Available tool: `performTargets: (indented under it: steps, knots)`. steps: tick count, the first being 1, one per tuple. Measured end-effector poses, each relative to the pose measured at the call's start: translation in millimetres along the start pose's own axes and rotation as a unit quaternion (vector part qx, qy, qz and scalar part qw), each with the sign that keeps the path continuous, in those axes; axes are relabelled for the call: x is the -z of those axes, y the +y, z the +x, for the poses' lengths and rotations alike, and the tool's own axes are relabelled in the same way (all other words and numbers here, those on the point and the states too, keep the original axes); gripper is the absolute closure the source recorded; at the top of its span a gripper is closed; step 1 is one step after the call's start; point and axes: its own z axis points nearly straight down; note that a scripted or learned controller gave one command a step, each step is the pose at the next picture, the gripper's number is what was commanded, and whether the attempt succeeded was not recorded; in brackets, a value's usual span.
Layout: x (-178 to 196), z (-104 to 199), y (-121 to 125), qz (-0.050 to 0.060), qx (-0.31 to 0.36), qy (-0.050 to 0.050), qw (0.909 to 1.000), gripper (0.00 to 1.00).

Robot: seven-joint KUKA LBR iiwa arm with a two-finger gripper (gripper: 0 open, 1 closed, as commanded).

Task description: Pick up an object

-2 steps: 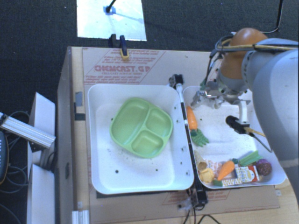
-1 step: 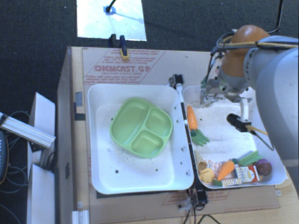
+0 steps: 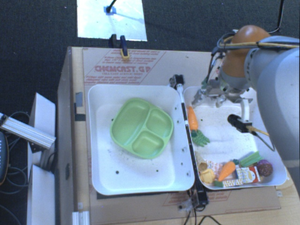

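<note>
Camera view: pincer [image 3: 220, 96] over right bin's [image 3: 281, 172] far edge, finger state unclear, nothing visibly held; carrot [image 3: 192, 118] at left wall unpicked; task barely begun.

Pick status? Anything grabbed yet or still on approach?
Done: nothing looks picked. The carrot lies by the right bin's left wall, and the toy food pile sits at that bin's near edge. In hand: the gripper hangs over the bin's far end, with nothing visibly held. Left: descend, grasp, lift. The green tray sits untouched in the left bin.
</note>
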Motion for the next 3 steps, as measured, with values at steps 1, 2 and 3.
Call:
performTargets:
  steps: [1,2,3]
  knots:
    - [-11.9,-16.2,-51.1,0.002,-0.004,0.001,1.0000,0.00]
    - [-11.5,-114.4,-91.1,0.002,-0.005,0.000,1.0000,0.00]
    - [-0.6,-113.4,-89.6,0.000,-0.004,0.001,1.0000,1.00]
